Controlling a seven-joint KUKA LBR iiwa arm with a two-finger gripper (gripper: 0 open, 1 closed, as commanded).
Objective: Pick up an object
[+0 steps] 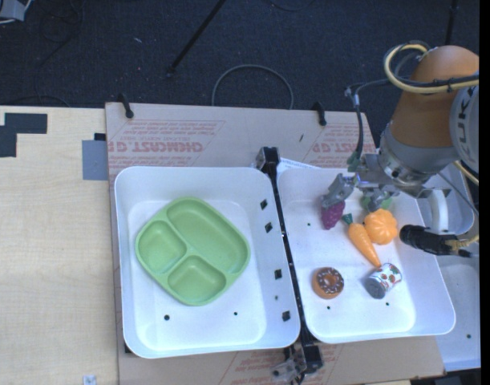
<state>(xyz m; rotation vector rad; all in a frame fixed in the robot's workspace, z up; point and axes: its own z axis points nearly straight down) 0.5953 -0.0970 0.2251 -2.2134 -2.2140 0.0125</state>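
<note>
Jaws: you can't tell their state; gripper (358, 184) is blurred over the right bin (425, 315).
Near it: purple toy (333, 213), just below.
Counts: one each of carrot (363, 243), orange fruit (381, 225), donut (328, 282), small can (384, 279).
Left bin (140, 327): one green tray (192, 250).

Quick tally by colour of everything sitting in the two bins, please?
Green: 1, divided plate
Purple: 1, grapes
Orange: 2, carrot, round orange piece
Brown: 1, donut
Silver: 1, can
Total: 6
</note>
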